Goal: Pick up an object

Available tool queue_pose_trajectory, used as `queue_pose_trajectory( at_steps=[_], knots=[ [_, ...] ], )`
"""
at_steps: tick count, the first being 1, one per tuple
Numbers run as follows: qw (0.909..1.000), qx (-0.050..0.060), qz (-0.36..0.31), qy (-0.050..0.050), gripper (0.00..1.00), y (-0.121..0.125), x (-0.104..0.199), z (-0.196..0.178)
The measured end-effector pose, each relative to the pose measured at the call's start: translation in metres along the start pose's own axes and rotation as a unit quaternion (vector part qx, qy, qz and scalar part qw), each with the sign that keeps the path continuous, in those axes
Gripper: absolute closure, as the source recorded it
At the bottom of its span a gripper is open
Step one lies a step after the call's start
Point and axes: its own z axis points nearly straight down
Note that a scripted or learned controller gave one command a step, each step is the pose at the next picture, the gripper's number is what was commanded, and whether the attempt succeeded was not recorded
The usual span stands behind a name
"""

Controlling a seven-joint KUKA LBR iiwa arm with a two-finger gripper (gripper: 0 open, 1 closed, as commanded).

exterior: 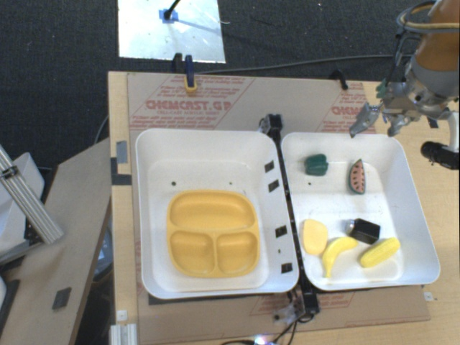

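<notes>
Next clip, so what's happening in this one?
A KUKA arm reaches in from the right, its end effector open and empty above the far edge of the right bin. Nothing is picked up yet. That bin holds a green pepper, a watermelon slice, a black block, a pale yellow piece, a banana and a corn cob. The left bin holds a yellow divided tray.

Two bins point(151, 214), one tray point(213, 232), six toys point(316, 164)
</notes>
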Motion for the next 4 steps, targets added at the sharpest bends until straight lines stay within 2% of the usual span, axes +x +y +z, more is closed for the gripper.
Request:
queue_pose_trajectory(
  at_steps=[1, 4],
  knots=[
    [1.0, -0.006, -0.001, -0.001, 0.0, 0.002, 0.001, -0.009],
    [1.0, -0.006, 0.0, -0.001, 0.0, -0.006, -0.003, 0.146]
  ],
)
